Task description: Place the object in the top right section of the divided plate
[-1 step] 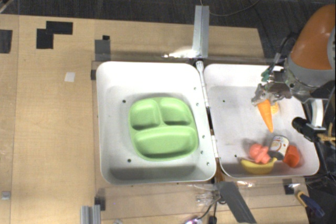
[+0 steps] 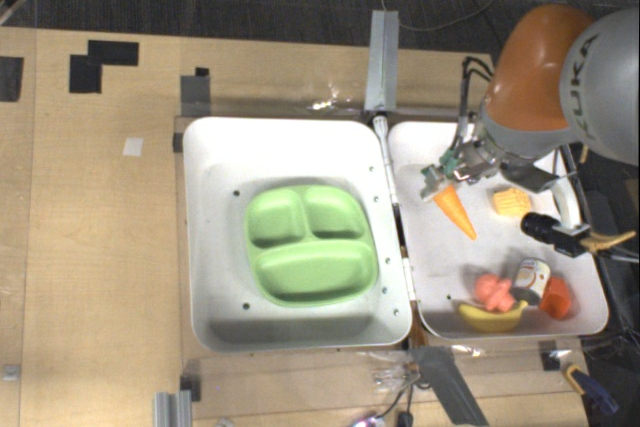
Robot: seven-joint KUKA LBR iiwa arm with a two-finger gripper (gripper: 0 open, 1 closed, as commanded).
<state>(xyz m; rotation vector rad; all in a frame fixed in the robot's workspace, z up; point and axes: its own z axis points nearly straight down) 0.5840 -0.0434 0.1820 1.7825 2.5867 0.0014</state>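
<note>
The carrot [image 2: 456, 210] lay in the right bin [image 2: 430, 300], its long axis slanting from upper left to lower right, the thick end up by the tool [image 2: 455, 167] and the narrow tip pointing down toward the bin's middle. The tool sat right at that thick end (touching it, as far as I could see), but whether it was open or closed on the carrot I could not tell. The green divided plate [image 2: 311, 243] rested in the left bin [image 2: 210, 215], well apart from the carrot, across the wall between the bins. A yellow piece [image 2: 511, 203] lay near the carrot's right; a banana [image 2: 490, 317] and a pink piece [image 2: 492, 291] sat by the near edge
</note>
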